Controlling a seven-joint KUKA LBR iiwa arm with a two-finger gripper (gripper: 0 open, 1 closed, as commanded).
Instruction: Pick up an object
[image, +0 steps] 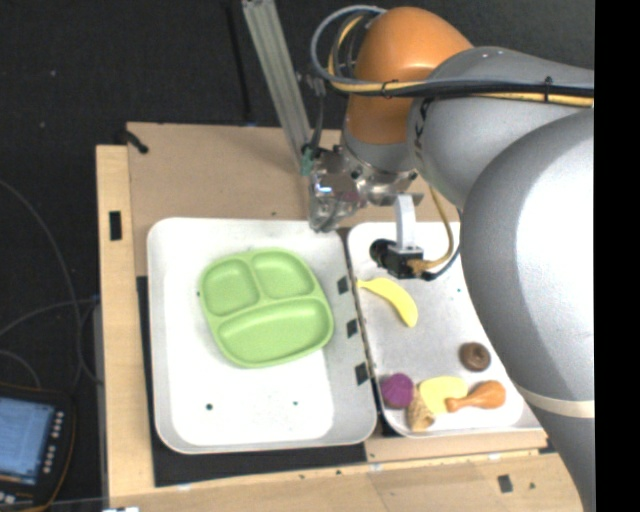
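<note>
Your end effector (325, 215) hangs at the far rim between the bins; I cannot tell its state. Bring it down square over the banana (391, 299) (the likeliest pick), lying apart from the other items in the right bin (440, 330). It looks yellow, curved, smooth.

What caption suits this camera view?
Grey arm's gripper hovers above two white bins: green tray left, toy banana right.

Robot lab: bench (240, 160), bins (170, 300).
</note>
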